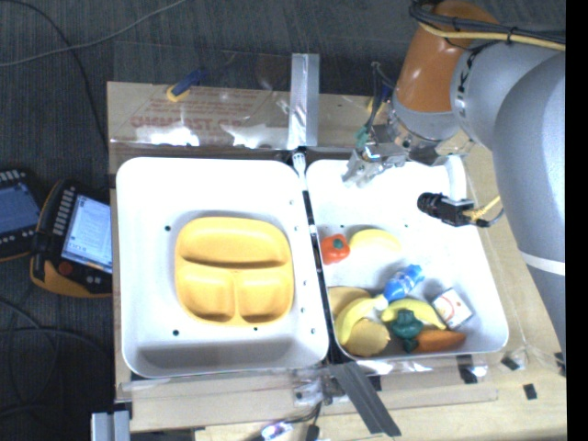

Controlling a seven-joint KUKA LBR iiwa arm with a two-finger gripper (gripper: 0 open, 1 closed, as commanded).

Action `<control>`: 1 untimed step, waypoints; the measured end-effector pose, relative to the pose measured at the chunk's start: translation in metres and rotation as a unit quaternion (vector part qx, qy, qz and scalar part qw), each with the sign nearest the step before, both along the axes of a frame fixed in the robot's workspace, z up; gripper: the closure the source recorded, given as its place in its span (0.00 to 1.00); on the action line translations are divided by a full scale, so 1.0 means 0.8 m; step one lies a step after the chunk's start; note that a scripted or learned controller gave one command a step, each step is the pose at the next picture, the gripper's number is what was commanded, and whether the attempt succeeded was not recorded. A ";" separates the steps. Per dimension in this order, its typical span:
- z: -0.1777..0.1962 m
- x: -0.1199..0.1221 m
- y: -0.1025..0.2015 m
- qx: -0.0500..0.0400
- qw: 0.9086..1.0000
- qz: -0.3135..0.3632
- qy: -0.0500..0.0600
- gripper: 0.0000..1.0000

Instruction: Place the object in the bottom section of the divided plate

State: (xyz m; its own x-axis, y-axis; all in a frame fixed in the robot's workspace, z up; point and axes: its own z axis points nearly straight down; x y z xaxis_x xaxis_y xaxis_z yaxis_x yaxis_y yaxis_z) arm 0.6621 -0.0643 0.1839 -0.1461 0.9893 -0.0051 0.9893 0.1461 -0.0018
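Observation:
A yellow divided plate (235,269) lies in the left bin (147,191), with one wide section at the far side and two smaller ones at the near side; all sections are bare. My gripper (365,167) hangs over the far left corner of the right bin (478,255), well above the toy food and apart from it. In that bin lie a red tomato (335,247), a pale yellow piece (375,241), a blue bottle (402,282), a yellow banana (412,316), an orange carrot (441,340) and a small white box (452,307).
A tan rounded piece (356,331) crowds the right bin's near left corner. A black fitting (439,205) juts from the arm over the bin's far side. A metal divider (304,90) stands behind the bins. A handheld controller (73,242) rests off the bench at left.

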 end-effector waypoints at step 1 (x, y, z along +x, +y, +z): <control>0.002 -0.047 0.048 0.003 0.989 0.150 -0.001 1.00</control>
State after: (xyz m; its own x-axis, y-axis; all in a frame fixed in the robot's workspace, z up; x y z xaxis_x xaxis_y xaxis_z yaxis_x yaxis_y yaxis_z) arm 0.6245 -0.0262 0.1856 -0.4336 0.9011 -0.0007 0.9011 0.4336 0.0025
